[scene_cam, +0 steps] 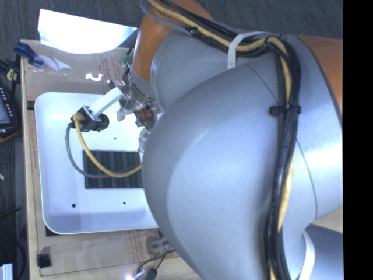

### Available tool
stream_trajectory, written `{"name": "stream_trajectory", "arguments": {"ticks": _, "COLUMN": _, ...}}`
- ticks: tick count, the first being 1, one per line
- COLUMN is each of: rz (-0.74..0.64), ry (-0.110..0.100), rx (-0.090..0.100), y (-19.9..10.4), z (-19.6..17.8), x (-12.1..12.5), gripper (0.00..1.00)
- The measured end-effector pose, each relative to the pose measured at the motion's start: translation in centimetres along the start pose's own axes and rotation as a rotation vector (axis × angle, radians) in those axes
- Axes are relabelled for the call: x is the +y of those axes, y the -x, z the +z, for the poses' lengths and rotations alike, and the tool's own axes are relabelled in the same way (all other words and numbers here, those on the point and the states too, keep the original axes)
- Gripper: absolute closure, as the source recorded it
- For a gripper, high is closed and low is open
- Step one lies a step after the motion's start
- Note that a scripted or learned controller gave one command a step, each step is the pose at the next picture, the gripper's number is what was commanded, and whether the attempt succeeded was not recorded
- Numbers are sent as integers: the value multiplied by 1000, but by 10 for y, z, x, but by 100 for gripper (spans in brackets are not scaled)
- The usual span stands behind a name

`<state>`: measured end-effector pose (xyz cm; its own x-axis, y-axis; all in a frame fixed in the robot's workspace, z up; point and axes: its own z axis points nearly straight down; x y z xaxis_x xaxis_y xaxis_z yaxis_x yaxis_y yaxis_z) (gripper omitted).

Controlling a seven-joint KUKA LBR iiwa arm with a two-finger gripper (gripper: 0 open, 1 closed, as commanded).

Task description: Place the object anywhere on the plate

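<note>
A dark ribbed rectangular slab (pixel 113 169) lies flat in the white bin (pixel 58 156) on the left, towards its right side. My arm (pixel 233 144) reaches in from the right and covers most of the scene. The gripper (pixel 139 114) sits at the wrist's end above the bin's upper right part, just above the slab's far edge, and the arm largely hides it. A small brownish bit (pixel 145 117) shows beside it; what it is cannot be made out. The slab's right end runs under the arm.
The second bin is hidden behind the arm. A bright white sheet (pixel 81 34) lies beyond the bin at the top left. Dark tools (pixel 9 98) rest off the bench's left edge. A wooden border (pixel 93 249) runs along the near side.
</note>
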<state>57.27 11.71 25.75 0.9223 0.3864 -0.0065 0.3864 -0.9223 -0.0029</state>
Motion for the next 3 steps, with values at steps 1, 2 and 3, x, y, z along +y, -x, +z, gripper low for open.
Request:
{"name": "stream_trajectory", "arguments": {"ticks": 1, "rz": 192, "ry": 3, "rx": 7, "y": -56, "z": -15, "x": 1, "gripper": 100}}
{"name": "stream_trajectory", "arguments": {"ticks": 2, "rz": -131, "ry": 1, "rx": 4, "y": -96, "z": -43, "x": -42, "gripper": 100}}
{"name": "stream_trajectory", "arguments": {"ticks": 3, "rz": -688, "ry": -1, "rx": -3, "y": -99, "z": -31, "x": -70, "gripper": 100}}
